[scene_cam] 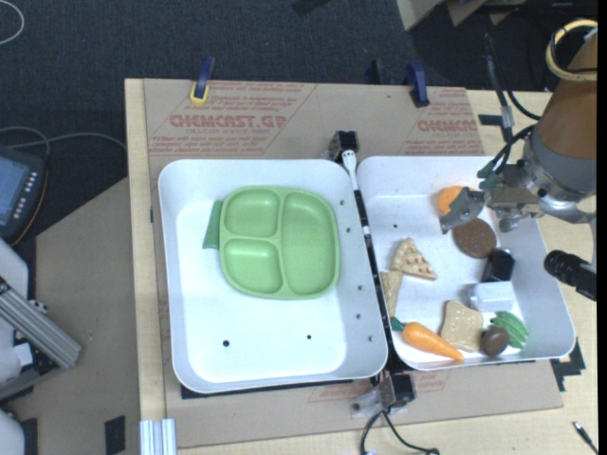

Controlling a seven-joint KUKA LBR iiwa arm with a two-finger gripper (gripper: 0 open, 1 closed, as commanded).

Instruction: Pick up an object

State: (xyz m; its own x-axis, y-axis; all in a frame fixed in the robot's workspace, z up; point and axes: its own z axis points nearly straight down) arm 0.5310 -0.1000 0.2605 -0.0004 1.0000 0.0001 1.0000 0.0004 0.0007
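Note:
My gripper [486,214] hangs over the back of the right bin [560,301], with the arm coming in from the right. Its two grey fingers [464,211] stand apart, so it is open, and nothing is held between them. A brown round cookie [474,239] lies just in front of the fingers. An orange piece [448,198] sits beside the left finger. Further forward lie a pizza slice [414,259], a carrot [430,339], a pale cracker [461,322], a black block [497,265], a white piece [493,298], a green piece [513,328] and a brown ball [493,341].
The left bin [190,282] holds a green divided plate [280,242]. Between the bins runs a ridge with a black fixture [344,145] at its far end. Blue and yellow clamps [201,83] grip the board's back edge. A black cylinder [572,271] juts in at the right.

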